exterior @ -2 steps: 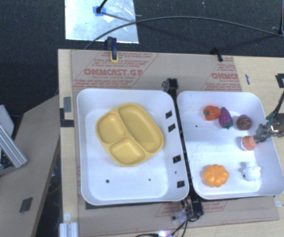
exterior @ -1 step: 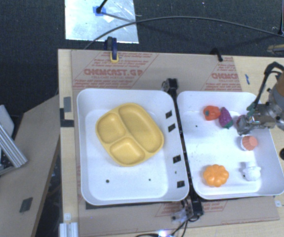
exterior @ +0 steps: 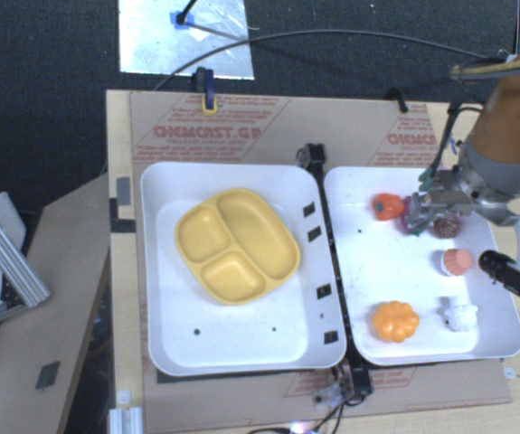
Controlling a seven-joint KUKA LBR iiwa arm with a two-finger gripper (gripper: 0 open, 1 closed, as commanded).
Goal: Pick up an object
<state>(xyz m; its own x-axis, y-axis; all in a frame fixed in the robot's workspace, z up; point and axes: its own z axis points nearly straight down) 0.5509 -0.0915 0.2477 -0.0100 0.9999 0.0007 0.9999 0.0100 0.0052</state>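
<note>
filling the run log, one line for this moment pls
arm: over right bin | end effector: low by purple item and tomato | grasp: unclear | left bin: yellow tray

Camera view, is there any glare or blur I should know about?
Camera view: even lighting, soft shadows; glare on the shiny sheet at top; the yellow divided plate and orange pumpkin are sharp; the pincer looks slightly soft, and the items under it blur together.

Robotics lab: KUKA arm (exterior: pixel 513 125) over 2 white bins (exterior: pixel 165 242) on cardboard-topped bench (exterior: pixel 232 129), loose cables, alu. profile.
</note>
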